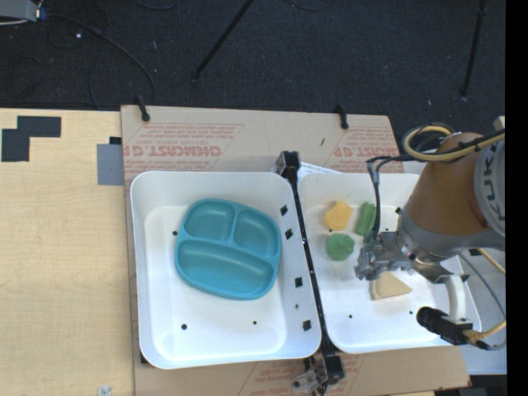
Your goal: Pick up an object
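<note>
In the right bin lie a yellow corn-like piece, a green elongated piece, a round green piece and a tan wedge. My gripper hangs low over the bin floor, just left of and above the tan wedge and right of the round green piece. The arm's grey body and orange band cover the bin's right part. Nothing shows between the fingers.
The left bin holds a teal sectioned plate. A black divider runs between the two bins. Cables and a black fitting hang by the right bin's front right corner.
</note>
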`<control>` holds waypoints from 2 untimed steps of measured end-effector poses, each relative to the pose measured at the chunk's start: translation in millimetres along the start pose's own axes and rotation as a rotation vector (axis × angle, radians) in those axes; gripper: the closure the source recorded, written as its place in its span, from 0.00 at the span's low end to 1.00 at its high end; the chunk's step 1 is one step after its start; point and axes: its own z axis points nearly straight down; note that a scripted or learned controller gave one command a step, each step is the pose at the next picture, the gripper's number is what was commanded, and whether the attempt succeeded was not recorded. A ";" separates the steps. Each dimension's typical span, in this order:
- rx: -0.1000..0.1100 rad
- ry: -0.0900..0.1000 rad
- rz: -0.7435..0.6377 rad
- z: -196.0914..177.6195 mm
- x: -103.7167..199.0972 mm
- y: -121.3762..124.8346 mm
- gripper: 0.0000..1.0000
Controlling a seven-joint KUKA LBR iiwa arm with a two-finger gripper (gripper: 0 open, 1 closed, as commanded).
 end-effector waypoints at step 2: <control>-0.007 -0.002 -0.006 -74.2 5.7 2.2 1.00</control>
